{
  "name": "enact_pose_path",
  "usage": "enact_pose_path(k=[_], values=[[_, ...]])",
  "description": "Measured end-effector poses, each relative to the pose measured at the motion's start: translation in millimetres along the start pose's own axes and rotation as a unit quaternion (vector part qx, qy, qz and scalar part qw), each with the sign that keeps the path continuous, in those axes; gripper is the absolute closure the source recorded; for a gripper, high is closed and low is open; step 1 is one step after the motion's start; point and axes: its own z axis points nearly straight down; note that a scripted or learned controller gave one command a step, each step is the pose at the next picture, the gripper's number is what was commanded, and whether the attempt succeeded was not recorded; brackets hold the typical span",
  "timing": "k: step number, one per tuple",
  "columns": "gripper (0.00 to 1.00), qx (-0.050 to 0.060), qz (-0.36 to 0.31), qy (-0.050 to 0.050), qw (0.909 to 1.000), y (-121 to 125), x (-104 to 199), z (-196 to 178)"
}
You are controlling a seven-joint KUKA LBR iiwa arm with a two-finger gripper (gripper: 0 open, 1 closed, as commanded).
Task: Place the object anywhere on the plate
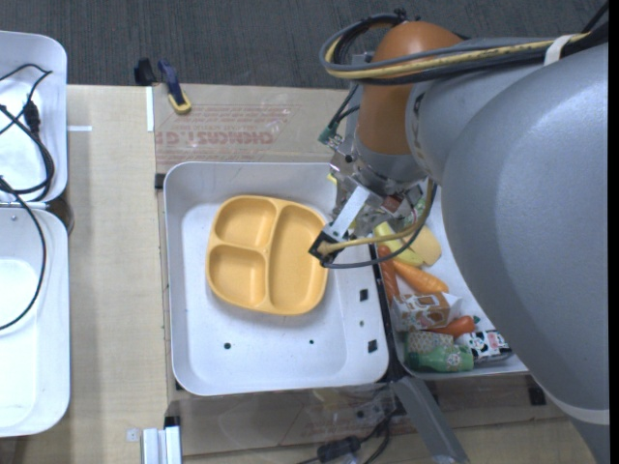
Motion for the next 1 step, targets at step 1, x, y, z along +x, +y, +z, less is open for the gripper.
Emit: enact_pose_path(k=[1], values=[[1.0,0.0,-0.094,0.0,0.9956,-46.0,0.2,-32.6]])
